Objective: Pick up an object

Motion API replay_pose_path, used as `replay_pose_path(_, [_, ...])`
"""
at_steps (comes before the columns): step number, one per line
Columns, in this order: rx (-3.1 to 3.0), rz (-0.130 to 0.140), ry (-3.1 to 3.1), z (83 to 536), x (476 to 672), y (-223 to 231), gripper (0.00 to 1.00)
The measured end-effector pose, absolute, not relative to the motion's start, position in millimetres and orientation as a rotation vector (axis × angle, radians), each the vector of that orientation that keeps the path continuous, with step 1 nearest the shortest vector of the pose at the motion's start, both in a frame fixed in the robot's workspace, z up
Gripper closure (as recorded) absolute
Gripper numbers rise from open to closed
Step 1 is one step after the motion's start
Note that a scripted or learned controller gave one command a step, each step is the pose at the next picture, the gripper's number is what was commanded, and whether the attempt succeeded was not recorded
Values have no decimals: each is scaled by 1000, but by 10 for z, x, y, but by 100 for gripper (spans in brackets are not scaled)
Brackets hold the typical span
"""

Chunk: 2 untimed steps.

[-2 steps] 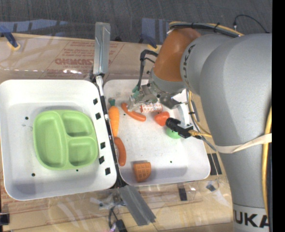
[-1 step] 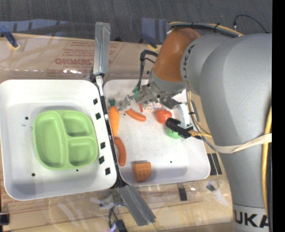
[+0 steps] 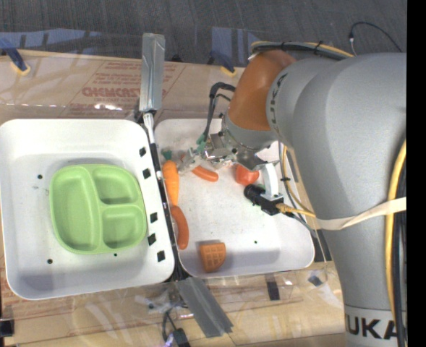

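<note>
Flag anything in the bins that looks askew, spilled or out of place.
Nothing looks spilled or damaged. The green divided plate lies flat in the left bin. In the right bin, the carrot and sausage lie against the left wall.

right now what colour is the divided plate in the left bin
Light green: the three-compartment plastic plate in the left white bin, clearest in the camera view.
</note>
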<state>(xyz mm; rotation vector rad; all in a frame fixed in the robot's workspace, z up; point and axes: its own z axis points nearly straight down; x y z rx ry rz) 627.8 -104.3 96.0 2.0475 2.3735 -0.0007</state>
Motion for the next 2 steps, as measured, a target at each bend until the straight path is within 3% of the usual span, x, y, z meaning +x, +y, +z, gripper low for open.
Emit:
replay_pose_path(1, [2044, -2, 2381, 1050, 6276, -1029, 100])
replay_pose_path(2, [2110, 1, 2328, 1933, 6572, -366, 100])
